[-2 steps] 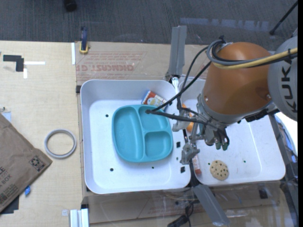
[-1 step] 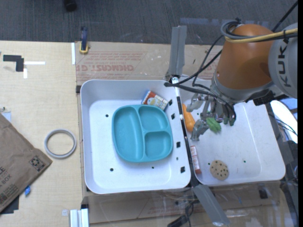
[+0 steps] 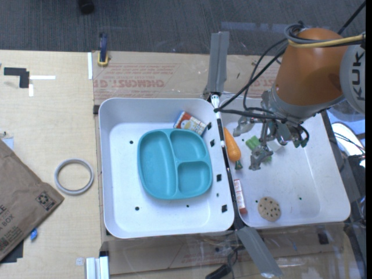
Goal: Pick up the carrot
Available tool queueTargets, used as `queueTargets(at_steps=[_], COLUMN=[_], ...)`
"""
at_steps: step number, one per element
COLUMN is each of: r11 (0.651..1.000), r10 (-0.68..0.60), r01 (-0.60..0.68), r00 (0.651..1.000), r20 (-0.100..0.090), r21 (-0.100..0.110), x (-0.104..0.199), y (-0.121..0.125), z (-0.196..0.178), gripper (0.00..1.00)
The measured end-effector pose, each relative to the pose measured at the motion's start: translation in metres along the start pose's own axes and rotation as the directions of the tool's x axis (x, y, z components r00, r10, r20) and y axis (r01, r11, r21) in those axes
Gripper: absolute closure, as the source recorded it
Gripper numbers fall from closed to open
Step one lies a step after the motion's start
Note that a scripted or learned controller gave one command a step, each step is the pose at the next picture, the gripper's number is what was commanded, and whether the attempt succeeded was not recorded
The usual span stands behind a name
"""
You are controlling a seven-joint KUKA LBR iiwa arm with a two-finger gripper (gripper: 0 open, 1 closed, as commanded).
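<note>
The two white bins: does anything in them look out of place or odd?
Slightly. The carrot lies tight against the right bin's left wall rather than in the open. In the left bin a small printed packet sits tipped against the back wall, behind the blue divided plate. Nothing looks spilled or broken.

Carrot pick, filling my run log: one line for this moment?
target: carrot, right bin, by left wall | gripper: right of carrot, low, not holding it | left bin: blue plate

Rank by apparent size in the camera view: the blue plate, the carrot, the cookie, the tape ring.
1. blue plate
2. tape ring
3. carrot and cookie: these look similar, so I leave them unranked.
</note>
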State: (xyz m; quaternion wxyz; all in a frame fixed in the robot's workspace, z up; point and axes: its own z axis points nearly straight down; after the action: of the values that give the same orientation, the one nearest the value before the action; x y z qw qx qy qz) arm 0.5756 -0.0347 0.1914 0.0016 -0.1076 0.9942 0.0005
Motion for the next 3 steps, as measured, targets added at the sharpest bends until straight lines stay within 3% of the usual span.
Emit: queueTargets(at_steps=[1, 2, 3], r11=[0.987, 1.0, 1.0], r10=[0.159, -0.012, -0.007], r01=[-0.159, 0.012, 0.007], r00=[0.987, 1.0, 1.0], r20=[-0.001, 0.002, 0.01], r21=[0.0, 0.001, 0.001], x=[0.01, -0.032, -0.034], y=[-0.057, -0.068, -0.069], z=[0.051, 0.099, 0.088], gripper=[0.0, 0.0, 1.0])
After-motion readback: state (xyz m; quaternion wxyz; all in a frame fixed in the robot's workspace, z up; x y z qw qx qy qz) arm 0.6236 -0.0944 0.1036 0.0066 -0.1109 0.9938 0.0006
